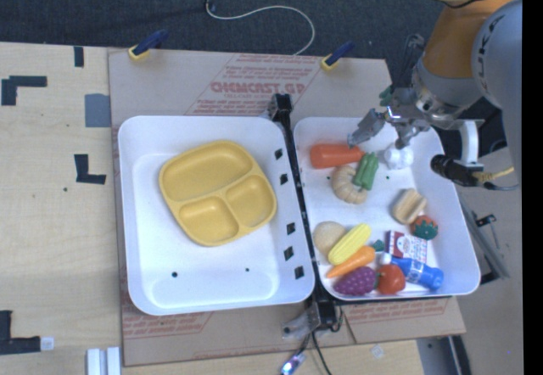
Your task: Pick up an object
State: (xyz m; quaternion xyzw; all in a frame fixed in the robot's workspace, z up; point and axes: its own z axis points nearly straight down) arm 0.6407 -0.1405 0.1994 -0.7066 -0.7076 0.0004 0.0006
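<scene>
I count two shallow white plastic bins [136, 195], one yellow three-part plastic tray [218, 192], two blue-and-yellow clamps [148, 43] and roughly a dozen small plastic toy foods [365, 221].

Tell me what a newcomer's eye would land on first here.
First the big yellow divided plate, alone in the left bin. Next the bright jumble of toy food in the right bin: corn, carrot, grapes. Above it, the arm's claw hovers over the bin's far end.
</scene>
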